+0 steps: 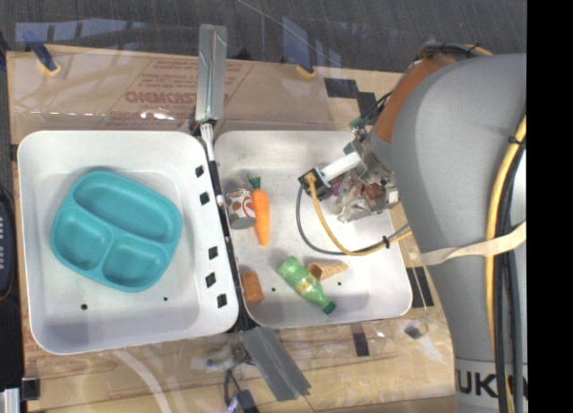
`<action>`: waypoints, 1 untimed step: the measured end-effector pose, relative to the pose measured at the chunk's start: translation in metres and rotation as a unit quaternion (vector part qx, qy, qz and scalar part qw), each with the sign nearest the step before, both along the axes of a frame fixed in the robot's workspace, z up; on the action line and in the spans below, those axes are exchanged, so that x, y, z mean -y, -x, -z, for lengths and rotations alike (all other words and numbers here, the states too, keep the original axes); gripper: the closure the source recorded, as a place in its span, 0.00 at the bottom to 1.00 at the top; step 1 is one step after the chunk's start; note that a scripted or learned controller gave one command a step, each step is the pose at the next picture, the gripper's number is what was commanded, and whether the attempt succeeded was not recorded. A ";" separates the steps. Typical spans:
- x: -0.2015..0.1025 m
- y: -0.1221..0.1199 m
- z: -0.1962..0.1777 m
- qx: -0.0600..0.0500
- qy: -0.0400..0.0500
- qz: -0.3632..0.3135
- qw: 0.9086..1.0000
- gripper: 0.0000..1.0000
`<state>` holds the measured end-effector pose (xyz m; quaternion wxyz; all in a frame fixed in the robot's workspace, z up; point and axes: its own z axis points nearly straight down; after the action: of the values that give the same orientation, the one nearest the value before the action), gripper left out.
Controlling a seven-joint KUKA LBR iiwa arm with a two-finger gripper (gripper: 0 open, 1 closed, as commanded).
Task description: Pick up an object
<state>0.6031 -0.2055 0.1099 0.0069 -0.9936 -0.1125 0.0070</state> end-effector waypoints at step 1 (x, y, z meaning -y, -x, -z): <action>-0.085 -0.039 0.020 0.006 0.004 0.006 1.000 1.00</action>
<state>0.6418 -0.1205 0.0900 0.0023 -0.9943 -0.1062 0.0018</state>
